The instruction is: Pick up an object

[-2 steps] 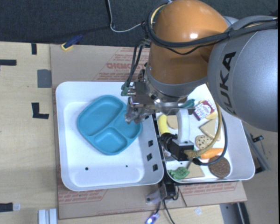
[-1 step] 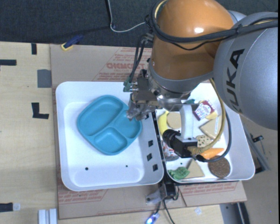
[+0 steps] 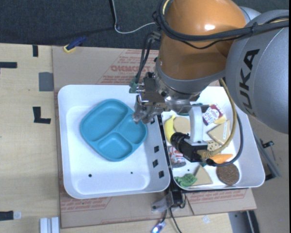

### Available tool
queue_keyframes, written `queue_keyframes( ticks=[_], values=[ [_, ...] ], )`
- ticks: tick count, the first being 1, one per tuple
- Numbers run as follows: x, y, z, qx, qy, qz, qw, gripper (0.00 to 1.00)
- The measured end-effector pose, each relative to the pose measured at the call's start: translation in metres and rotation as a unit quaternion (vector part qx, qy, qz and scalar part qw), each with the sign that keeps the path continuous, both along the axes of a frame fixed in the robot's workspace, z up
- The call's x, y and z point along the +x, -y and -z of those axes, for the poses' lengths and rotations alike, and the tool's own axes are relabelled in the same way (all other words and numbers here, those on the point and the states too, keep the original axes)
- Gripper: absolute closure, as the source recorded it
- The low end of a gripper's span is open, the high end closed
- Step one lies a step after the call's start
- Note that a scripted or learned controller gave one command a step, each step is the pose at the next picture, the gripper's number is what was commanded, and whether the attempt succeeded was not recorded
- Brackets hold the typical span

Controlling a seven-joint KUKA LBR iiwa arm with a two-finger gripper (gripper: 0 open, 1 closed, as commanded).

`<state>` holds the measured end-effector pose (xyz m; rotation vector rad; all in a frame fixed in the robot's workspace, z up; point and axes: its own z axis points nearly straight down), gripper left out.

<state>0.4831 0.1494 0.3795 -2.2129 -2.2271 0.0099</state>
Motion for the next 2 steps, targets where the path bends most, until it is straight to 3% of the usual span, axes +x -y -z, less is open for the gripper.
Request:
queue_keyframes(
  ticks=[2],
  values=[
    [-0.0001, -0.0005, -0.0187, -0.0016, -0.002, -0.002, 1.0000, 1.00]
  ],
)
